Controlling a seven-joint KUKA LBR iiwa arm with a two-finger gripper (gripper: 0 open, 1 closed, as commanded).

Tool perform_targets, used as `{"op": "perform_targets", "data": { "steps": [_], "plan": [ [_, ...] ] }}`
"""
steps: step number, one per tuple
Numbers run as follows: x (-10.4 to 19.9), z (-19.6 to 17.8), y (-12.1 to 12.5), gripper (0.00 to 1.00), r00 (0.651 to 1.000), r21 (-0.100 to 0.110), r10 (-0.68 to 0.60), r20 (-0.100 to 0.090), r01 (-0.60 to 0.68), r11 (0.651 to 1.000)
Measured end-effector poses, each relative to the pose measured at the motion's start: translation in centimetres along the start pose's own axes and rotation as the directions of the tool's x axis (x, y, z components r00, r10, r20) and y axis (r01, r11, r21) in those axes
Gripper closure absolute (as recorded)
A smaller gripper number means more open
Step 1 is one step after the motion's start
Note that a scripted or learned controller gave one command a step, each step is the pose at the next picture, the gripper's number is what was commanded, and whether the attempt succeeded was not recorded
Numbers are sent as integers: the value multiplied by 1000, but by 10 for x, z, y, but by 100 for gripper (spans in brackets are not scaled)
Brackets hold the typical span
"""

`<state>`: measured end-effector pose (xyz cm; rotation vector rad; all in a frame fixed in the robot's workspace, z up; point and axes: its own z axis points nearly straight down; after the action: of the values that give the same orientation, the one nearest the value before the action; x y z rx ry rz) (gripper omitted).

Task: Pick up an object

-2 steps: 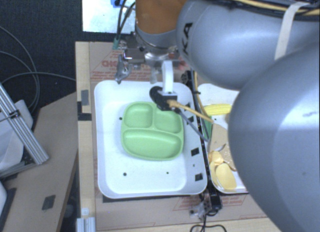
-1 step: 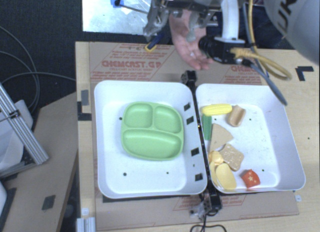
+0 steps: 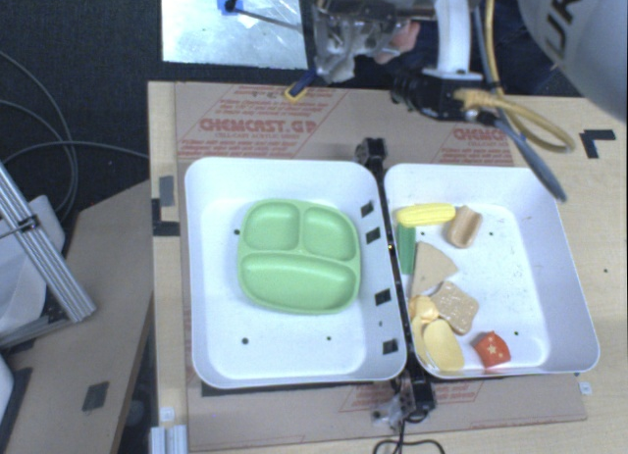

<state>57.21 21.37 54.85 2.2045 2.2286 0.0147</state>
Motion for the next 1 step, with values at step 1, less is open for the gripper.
{"op": "perform_targets", "data": {
  "steps": [1],
  "plan": [
    [0, 108, -78, 100, 1000, 24, 4, 5, -4, 1000]
  ]
}}
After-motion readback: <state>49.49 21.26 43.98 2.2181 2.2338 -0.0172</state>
